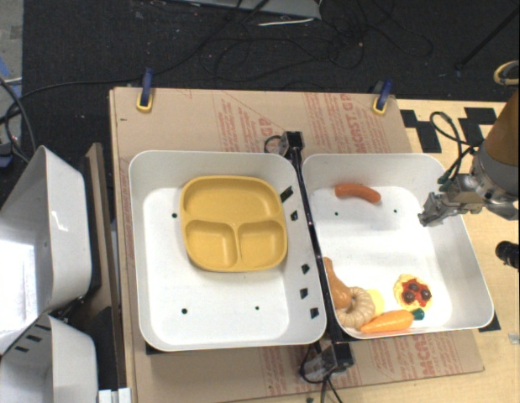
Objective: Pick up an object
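Observation:
The right bin point(444, 250) holds toy foods. A sausage point(358, 192) lies near its far wall. Along the near wall lie a chicken drumstick point(333, 280), a curled shrimp point(358, 303), a carrot point(387, 321) and a small pizza slice point(413, 292). My gripper point(433, 210) hangs over the right bin's far right corner, to the right of the sausage and apart from every item. Nothing shows between its fingers.
In the left bin point(159, 250) sits a yellow divided plate point(234, 223). Black clips line the divider point(306, 225) between the bins. Two clamps point(144, 101) hold the cardboard sheet at the back. More white bins point(37, 233) stand at far left.

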Action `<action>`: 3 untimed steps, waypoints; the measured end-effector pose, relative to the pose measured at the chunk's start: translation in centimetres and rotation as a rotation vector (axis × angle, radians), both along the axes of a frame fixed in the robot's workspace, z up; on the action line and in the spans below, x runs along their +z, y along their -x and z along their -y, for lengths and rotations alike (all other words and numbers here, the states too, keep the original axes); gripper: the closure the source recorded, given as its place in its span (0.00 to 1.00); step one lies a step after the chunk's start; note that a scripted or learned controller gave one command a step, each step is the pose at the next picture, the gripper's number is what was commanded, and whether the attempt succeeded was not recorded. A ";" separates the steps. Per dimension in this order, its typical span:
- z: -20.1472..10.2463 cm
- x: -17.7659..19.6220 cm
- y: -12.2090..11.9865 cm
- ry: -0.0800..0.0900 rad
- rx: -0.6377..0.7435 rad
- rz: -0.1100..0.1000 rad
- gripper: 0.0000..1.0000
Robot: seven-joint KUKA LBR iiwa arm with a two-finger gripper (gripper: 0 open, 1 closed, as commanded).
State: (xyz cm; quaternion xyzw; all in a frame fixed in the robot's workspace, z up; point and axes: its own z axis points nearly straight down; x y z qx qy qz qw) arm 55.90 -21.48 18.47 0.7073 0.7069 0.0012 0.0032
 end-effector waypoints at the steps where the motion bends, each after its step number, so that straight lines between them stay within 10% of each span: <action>1: 0.0 4.7 -0.2 0.000 0.003 0.000 1.00; 3: -9.8 4.8 -0.7 -0.004 0.008 -0.007 1.00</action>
